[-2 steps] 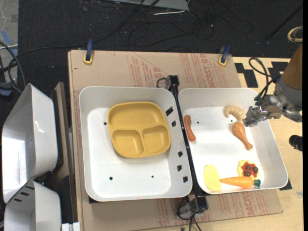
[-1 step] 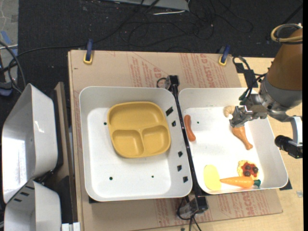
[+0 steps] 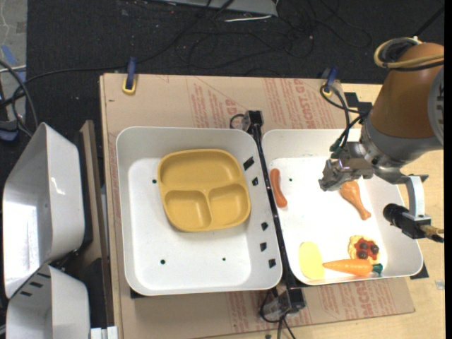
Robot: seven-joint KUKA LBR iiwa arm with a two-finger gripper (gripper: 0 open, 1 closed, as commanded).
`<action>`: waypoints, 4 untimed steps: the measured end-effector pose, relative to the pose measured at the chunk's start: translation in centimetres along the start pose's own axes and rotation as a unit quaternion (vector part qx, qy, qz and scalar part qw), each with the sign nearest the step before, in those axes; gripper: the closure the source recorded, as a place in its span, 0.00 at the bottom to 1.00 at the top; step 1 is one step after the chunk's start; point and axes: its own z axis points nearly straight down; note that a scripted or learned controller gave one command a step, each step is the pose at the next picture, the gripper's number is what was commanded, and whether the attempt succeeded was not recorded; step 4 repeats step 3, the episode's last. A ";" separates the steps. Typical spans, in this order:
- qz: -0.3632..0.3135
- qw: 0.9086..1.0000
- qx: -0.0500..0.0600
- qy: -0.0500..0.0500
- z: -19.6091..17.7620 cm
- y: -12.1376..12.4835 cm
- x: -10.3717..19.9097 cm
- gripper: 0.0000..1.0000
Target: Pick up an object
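Grey two-finger gripper [image 3: 337, 176] hung over the right white bin [image 3: 311, 143] — touching the orange-brown toy drumstick [image 3: 357, 199]; its finger state I cannot tell.

Counting the things on the bench

There are two shallow white bins: the left bin [image 3: 134, 210] and the right bin [image 3: 311, 147]. One yellow plastic plate with three sections [image 3: 204, 189] lies in the left bin. The right bin holds five toy foods: one orange-red sausage [image 3: 278, 188], one tan chicken drumstick [image 3: 356, 199], one pale yellow oval slice [image 3: 310, 259], one orange carrot with a green tip [image 3: 351, 265], and one small yellow piece with dark berries [image 3: 364, 246].
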 end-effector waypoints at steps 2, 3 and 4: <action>-0.001 1.000 0.000 0.000 1.3 -1.5 12.3 1.00; -0.001 1.000 -0.001 0.000 0.2 -1.6 17.7 1.00; -0.001 1.000 -0.001 0.000 0.2 -1.6 17.7 1.00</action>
